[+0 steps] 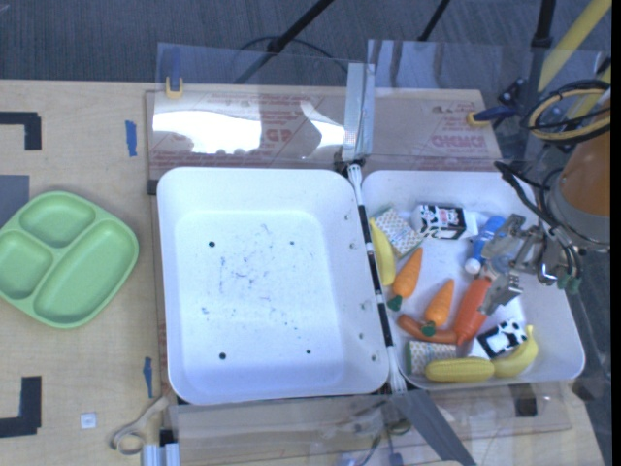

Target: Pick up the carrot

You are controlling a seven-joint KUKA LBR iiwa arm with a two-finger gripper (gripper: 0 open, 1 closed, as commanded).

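- The table (78,115) carries two shallow white bins side by side; the left bin (194,202) sits at the middle of the view and the right bin (563,348) lies at its 3 o'clock, their rims touching along a dark seam.
- The arm reaches in from 3 o'clock, and its hand (506,272) hangs over the right bin, near that bin's 3 o'clock side.
- Whether the hand is open or closed I cannot tell; its metal parts blur together, and nothing can be made out gripped in it.
- Several carrots lie in the right bin. One carrot (408,274) lies tilted near the bin's centre, at 9 o'clock from the hand, leaf end down.
- A smaller carrot (440,304) lies just beside it at its 4 o'clock.
- A longer, redder carrot (472,309) lies just at 7 o'clock from the hand, close under it; whether they touch is unclear.
- A yellow banana (381,253) lies along the bin's 9 o'clock wall, next to the first carrot.
- A second banana (460,368) lies at the bin's 6 o'clock edge.
- A black-and-white carton (441,220) rests toward the bin's 12 o'clock.
- A green divided plate (66,257) sits on the table, well apart at 9 o'clock from the left bin.
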